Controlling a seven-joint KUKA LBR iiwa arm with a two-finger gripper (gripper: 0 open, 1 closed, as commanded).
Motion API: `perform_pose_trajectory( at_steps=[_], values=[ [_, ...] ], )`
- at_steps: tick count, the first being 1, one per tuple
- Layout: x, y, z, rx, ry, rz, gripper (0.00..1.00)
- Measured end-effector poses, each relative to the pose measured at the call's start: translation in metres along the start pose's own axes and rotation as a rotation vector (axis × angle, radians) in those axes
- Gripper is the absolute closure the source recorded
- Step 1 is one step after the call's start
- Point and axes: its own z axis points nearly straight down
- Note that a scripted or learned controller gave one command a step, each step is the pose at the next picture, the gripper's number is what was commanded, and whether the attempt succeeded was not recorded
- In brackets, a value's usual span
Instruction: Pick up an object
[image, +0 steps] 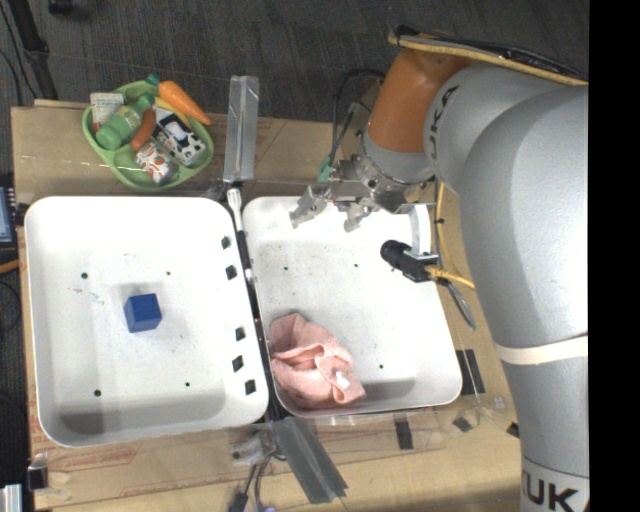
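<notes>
A green bowl (110, 150) of toy food sits on the surface at far left. One blue cube (143, 312) lies in the left bin (60, 410). One pink cloth (310, 365) lies bunched at the right bin's (440, 370) near edge, down the view from the end effector (330, 212), whose fingers stand apart, holding nothing, over the far edge. The cloth is likely the nearer target.

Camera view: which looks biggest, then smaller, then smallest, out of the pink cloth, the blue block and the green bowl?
1. Green bowl, the biggest.
2. Pink cloth, a bit smaller, so that gap is close.
3. Blue block, clearly the smallest.
</notes>
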Motion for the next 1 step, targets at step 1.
perform_pose_trajectory(
  at_steps=[1],
  values=[
    [-0.0128,-0.0864,0.0774,-0.002,0.0,-0.212,0.0]
  ],
)
